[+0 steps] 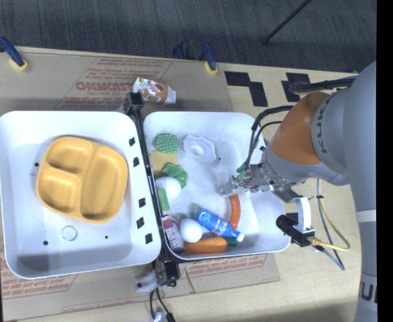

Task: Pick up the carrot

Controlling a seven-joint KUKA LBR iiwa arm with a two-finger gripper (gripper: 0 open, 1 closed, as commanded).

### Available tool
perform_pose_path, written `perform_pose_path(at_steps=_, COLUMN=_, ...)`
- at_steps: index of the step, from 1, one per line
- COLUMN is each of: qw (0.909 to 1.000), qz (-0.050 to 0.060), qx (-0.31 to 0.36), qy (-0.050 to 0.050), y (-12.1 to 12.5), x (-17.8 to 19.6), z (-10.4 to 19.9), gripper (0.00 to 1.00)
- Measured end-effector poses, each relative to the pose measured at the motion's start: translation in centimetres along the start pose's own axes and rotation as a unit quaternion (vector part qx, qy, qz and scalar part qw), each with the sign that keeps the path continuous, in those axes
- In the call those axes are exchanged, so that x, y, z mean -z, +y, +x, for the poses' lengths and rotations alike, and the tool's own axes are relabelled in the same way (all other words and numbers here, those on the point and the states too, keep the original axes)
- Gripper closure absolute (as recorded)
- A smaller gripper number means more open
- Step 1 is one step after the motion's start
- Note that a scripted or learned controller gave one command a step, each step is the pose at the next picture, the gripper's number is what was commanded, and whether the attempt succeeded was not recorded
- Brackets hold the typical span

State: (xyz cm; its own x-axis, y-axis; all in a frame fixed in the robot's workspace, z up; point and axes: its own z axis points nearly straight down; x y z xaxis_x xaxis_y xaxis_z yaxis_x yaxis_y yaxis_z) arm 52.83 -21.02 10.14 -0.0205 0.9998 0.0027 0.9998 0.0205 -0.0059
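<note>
Carrot [205, 246] lies along the right bin's [247, 121] near wall beside one white egg [191, 231] and one blue bottle [218, 225], while the gripper [240, 183], its grip impossible to tell, hovers over one sausage [235, 210]; the left bin [9, 200] holds one yellow tray [81, 178].

The grey KUKA arm [354, 129] reaches in from the right, its orange band [300, 136] above the wrist; it bends downward. Its gripper [240, 183] points left, low.

Red "CHEMCAST" print (rest illegible) — on the cardboard sheet [109, 79]
</note>
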Motion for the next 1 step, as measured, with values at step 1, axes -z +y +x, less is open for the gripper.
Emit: perform_pose_path(at_steps=1, qw=0.9877, qz=-0.002, qx=0.156, qy=-0.002, y=-5.16, x=10.76, z=3.85, gripper=1.0)
